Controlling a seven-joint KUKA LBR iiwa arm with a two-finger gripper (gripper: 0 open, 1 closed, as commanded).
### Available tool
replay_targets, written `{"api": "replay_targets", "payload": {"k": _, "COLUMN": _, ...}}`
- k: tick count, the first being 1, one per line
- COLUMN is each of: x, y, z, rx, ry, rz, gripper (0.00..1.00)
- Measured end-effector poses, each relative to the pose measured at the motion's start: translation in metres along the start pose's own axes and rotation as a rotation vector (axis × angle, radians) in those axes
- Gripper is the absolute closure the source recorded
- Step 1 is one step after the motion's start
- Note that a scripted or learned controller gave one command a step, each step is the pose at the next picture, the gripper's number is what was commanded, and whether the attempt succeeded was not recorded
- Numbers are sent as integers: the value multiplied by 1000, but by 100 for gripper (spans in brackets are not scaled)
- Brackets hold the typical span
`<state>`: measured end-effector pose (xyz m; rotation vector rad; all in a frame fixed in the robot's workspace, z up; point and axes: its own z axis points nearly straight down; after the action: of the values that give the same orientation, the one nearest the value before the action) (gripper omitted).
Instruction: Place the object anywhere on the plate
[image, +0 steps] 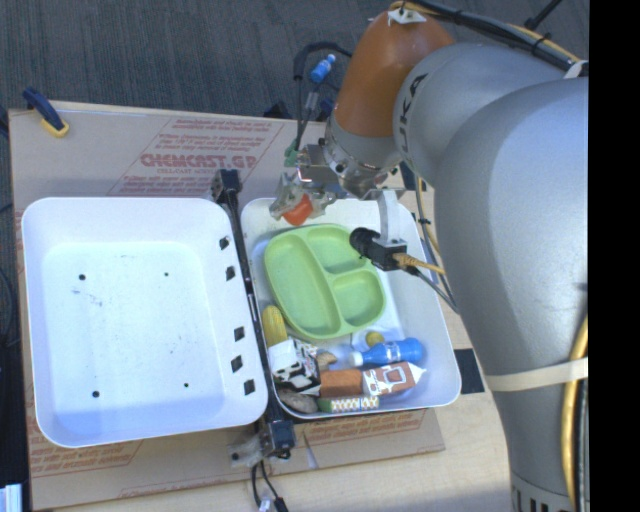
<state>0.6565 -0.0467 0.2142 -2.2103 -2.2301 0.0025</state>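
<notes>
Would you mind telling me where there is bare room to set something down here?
The left bin has bare floor, wall to wall. The plate has open compartments. The right bin's near end is crowded: corn, bottle and boxes.

Single fixed camera above the table (200, 150), looking down at a slant, both white bins (60, 300) framed side by side at middle distance, grey arm (500, 200) looming close from the right

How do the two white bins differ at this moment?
The left bin shows a bare white floor with a few dark dots; the right bin holds a green divided plate and a clutter of small items along its near edge. The arm hangs over the right bin. Both are shallow and white.
</notes>
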Motion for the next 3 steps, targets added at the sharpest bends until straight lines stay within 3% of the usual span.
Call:
{"api": "replay_targets", "payload": {"k": 1, "x": 0, "y": 0, "z": 0, "rx": 0, "ry": 0, "rz": 0, "gripper": 0}}
{"api": "replay_targets", "payload": {"k": 3, "x": 0, "y": 0, "z": 0, "rx": 0, "ry": 0, "rz": 0, "gripper": 0}}
